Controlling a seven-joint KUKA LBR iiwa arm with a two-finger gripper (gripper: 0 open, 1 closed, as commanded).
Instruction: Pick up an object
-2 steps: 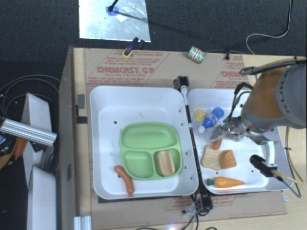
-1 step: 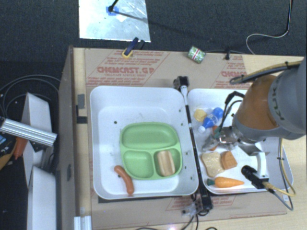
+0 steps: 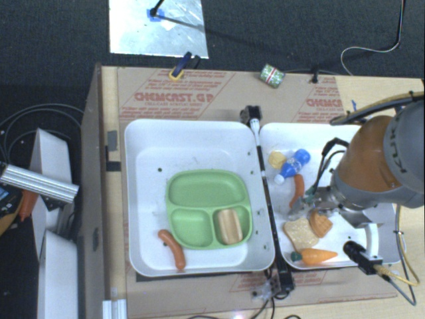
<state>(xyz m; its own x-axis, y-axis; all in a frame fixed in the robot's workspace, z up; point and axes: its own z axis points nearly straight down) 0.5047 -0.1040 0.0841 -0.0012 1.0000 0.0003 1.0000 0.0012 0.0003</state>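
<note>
Orange-banded arm (image 3: 372, 161) highest up, reaching into right bin (image 3: 312, 133). Gripper (image 3: 307, 205) low near bin's middle, open or shut hard to tell. Right beside: small red sausage (image 3: 299, 186), toward bin's left wall. Looks light, hard, smooth, maybe slippery. Best to pinch across thin middle.

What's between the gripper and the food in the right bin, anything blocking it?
Nothing visible blocks it. The gripper sits low in the right bin, right among the food: sausage to its upper left, bread just below, croissant beside it, carrot nearer the front edge.
</note>
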